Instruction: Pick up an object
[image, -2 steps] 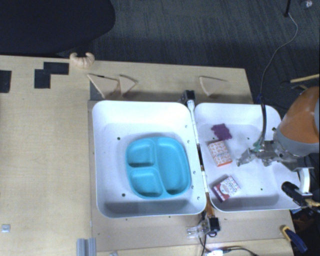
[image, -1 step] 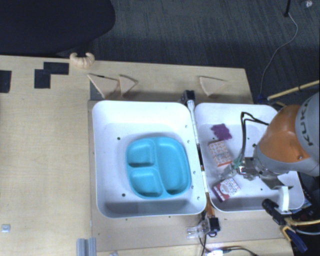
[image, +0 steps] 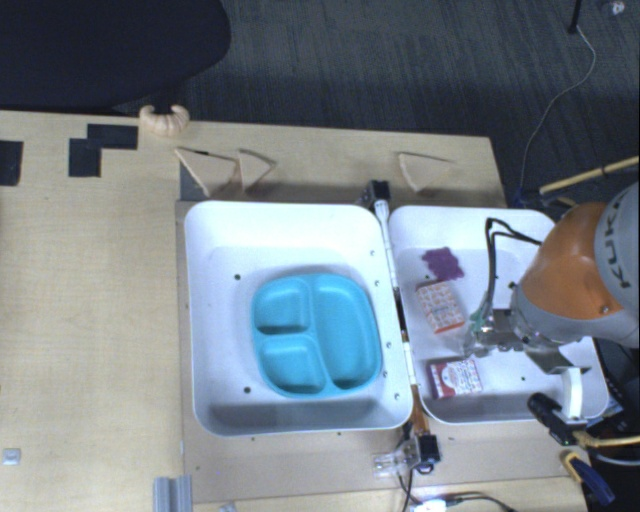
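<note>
Three small items lie in the right bin, right of centre in the frame: a purple piece, a patterned packet, and a red-and-white packet lower down. The approach step is judged in hand; a descent onto one item is called for next. The gripper is seen between the packets; its state cannot be told.

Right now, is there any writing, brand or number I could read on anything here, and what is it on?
None can be read.
Red packet: printed, with pale marks, too blurred to read.
Patterned packet: red-and-white print, too small to tell if it holds words.
Purple item: no marks seen.
Blue tray: plain.
Arm: no legible label.
</note>
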